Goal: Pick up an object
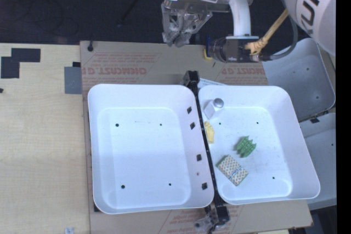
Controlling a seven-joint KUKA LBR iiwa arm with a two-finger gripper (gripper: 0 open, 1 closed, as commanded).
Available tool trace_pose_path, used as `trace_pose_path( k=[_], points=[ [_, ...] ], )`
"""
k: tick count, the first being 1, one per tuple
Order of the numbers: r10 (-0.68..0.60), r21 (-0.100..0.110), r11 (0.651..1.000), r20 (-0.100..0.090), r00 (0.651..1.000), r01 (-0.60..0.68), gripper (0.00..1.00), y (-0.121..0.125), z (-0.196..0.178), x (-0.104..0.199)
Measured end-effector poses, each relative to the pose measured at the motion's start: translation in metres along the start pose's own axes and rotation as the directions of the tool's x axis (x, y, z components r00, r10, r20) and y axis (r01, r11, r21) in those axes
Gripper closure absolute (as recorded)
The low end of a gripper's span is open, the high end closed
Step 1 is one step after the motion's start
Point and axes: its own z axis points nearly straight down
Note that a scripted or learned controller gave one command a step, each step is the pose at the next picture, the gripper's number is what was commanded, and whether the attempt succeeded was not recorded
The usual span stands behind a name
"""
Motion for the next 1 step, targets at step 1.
trace_pose_path(
  k=[1],
  points=[
    [0.001, 0.0, 1.0, 0.0, 1.0, -0.001, 1.0, -0.0102, 0.0002, 0.0377]
  ],
)
